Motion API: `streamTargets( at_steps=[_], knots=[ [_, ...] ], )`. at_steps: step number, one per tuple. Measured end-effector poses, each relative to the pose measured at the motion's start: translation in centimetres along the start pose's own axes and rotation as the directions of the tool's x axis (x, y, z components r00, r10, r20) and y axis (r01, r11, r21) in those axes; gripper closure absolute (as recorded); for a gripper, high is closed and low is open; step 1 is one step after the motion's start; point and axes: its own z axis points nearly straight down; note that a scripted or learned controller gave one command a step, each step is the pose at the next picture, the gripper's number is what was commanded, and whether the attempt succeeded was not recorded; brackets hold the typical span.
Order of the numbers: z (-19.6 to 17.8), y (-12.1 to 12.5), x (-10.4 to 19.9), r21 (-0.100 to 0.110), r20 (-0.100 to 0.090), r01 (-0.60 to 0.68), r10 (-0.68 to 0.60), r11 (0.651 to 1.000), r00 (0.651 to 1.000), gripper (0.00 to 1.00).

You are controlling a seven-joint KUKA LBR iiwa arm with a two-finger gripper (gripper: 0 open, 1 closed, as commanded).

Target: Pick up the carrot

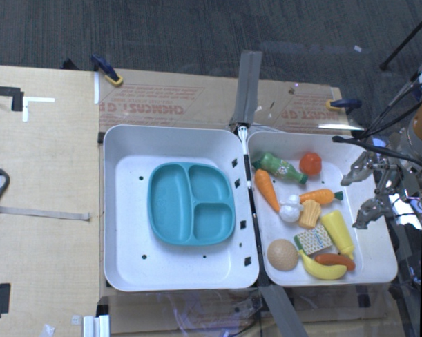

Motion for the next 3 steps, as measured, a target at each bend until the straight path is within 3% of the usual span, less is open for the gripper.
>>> streamTargets(
  at_steps=[1,2,3],
  knots=[
    [14.6,-2.0,-3.9,0.000,0.000,0.179,-0.179,0.984,0.984,0.00],
    [18.0,5.6,-3.1,-0.001,0.002,0.110,-0.110,0.994,0.994,0.00],
    [16.9,5.7,-3.4,0.002,0.008,0.113,-0.114,0.994,0.994,1.00]
  ],
)
